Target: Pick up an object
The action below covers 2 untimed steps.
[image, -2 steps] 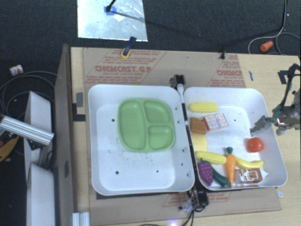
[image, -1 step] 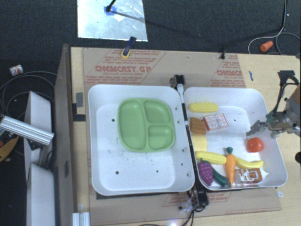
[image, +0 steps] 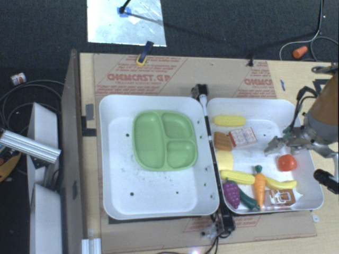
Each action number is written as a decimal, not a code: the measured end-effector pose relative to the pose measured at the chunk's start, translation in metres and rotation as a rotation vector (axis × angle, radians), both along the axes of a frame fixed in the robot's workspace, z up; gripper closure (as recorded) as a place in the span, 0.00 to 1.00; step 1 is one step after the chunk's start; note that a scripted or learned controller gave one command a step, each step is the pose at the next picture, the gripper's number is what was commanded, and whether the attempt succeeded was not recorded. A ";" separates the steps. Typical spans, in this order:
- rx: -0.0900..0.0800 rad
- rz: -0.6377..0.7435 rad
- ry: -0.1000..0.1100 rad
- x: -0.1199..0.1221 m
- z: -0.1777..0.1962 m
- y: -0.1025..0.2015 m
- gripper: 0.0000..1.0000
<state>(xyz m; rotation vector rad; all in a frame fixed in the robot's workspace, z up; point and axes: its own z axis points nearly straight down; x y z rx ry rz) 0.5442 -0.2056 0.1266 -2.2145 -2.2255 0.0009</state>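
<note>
Hovering at the frame's right over the right bin [image: 304,197], my gripper [image: 276,144] hangs just above-left of the red tomato [image: 286,162]; whether it's clenched, I cannot tell.

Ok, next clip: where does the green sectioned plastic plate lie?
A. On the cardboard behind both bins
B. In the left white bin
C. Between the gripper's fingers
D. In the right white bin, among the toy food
B: the green sectioned plastic plate lies flat inside the left white bin, while the toy food sits in the right white bin.
</note>
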 end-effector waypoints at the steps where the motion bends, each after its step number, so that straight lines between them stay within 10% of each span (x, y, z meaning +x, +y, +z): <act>1: 0.000 -0.003 0.000 -0.004 -0.034 0.000 0.00; 2: -0.005 -0.002 -0.013 -0.015 0.081 -0.002 0.00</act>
